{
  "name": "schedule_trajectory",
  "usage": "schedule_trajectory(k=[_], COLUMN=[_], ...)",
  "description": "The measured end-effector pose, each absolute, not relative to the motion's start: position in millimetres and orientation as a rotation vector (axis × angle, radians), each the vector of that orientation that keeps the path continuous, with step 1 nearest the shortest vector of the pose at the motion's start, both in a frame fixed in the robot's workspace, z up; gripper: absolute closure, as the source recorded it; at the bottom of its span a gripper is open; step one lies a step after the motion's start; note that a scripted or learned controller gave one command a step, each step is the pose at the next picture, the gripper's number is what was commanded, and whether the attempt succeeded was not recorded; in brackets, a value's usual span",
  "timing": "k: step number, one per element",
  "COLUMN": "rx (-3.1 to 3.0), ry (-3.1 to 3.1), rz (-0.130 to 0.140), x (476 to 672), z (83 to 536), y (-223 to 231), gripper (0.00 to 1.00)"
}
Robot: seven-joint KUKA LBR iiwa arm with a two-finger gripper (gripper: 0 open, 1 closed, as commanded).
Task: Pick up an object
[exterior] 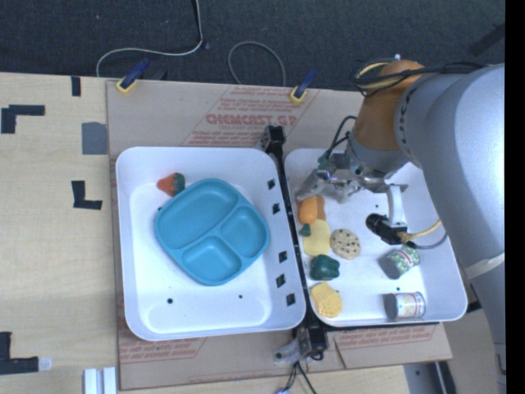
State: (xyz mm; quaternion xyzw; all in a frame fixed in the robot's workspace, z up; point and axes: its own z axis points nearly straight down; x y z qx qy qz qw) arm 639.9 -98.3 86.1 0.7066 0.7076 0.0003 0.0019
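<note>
Tool (318, 189) just above upright orange object (311, 210)

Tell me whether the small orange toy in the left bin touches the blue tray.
Touching. The camera view shows the orange toy lying against the upper left rim of the blue tray, with no white bin floor between them.

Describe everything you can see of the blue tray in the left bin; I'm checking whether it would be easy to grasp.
The blue tray is a light blue divided plate, plastic by its look, with rounded corners and three compartments: one large and two smaller. It lies flat, face up, turned at an angle to the walls of the left bin, near its middle. Its compartments hold nothing. A small orange and green toy sits at its upper left corner, touching or nearly so.
</note>
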Motion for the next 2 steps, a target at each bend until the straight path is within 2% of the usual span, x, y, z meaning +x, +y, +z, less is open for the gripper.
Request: schedule_trajectory(k=[1, 2], rx=[2.219, 2.219], ry=[2.222, 2.219], rz=[0.001, 0.001], x=[658.3, 630.9], z=[85.4, 86.3], y=[-96.1, -94.6], gripper=[0.00, 0.00])
